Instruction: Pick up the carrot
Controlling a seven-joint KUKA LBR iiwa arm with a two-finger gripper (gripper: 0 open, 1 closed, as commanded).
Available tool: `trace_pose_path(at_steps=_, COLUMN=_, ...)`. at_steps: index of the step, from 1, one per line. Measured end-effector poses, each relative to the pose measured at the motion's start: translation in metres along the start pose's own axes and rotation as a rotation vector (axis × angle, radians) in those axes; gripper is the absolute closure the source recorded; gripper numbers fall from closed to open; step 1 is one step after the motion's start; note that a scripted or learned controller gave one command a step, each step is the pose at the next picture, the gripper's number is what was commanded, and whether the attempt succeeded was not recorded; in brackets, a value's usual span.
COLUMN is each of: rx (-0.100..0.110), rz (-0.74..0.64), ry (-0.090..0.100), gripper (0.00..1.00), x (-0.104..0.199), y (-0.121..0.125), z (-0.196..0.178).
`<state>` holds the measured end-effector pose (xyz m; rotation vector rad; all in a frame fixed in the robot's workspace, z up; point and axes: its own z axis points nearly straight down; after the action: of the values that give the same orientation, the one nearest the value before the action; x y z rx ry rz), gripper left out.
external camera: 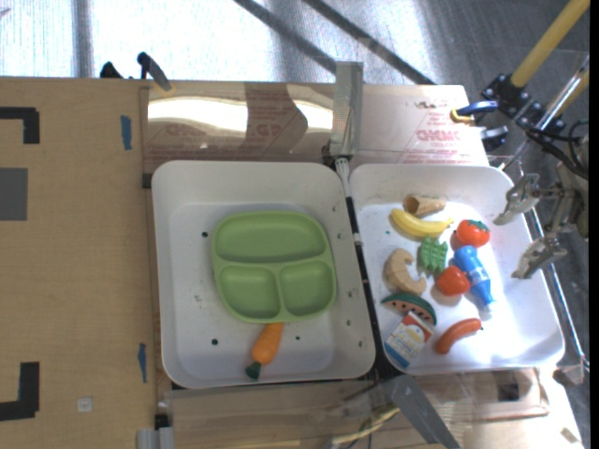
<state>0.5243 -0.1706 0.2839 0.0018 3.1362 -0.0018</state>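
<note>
Claw (529, 227) nr smooth tapered carrot (267, 343)

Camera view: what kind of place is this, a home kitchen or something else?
Probably a robot test bench, not a kitchen. Two white bins sit between cardboard walls; toy food such as the carrot and a banana lies in them, beside a green divided plate.

Arm's metal end effector (530, 232) at the frame's right edge, tips pointing left, nothing held
</note>
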Motion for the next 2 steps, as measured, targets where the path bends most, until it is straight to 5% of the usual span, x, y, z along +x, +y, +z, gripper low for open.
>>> trace_pose_path(at_steps=1, rx=-0.006, rz=-0.067, ry=0.013, gripper=0.00, x=-0.023, y=0.038, z=0.097)
trace_pose_path(at_steps=2, rx=0.002, rz=-0.126, ry=-0.008, gripper=0.00, x=-0.034, y=0.062, z=0.181)
